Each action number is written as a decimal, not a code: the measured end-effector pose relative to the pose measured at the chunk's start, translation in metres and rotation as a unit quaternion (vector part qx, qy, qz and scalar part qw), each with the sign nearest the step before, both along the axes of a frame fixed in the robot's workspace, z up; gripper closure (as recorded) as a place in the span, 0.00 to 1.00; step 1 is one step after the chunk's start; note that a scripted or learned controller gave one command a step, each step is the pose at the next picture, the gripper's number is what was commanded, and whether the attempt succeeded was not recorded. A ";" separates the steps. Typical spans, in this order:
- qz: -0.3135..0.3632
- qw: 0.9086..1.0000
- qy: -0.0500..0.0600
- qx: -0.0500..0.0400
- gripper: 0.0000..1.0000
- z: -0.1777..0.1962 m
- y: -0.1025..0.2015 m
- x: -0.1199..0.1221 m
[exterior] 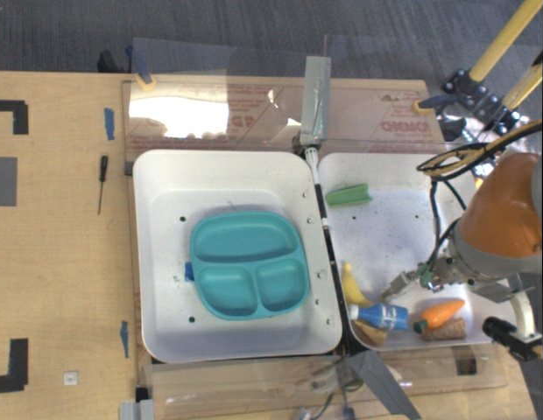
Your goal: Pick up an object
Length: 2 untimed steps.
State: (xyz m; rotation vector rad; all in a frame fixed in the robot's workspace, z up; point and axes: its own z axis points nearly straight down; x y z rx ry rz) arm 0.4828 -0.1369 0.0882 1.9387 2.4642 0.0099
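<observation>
The right bin [390,226] holds a flat green block [347,195] near its far left corner. A yellow banana [351,284] lies by its left wall. A blue and white bottle [384,316] lies on its side at the front. An orange carrot [444,311] rests on a brown piece [453,328] at the front right. My gripper [410,280] hangs low over the right bin's front half, just above the bottle, between the banana and the carrot. I see nothing held in it.
A teal divided plate [248,263] lies in the left bin [158,234]. A grey divider post [314,103] stands behind the bins. The arm with its orange band [508,213] and black cables covers the right bin's right side.
</observation>
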 end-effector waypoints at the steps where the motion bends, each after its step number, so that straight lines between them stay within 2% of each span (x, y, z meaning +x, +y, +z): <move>1: 0.030 1.000 0.000 -0.002 0.00 -0.001 -0.057 0.047; 2: 0.030 1.000 -0.003 -0.004 1.00 0.012 -0.057 0.049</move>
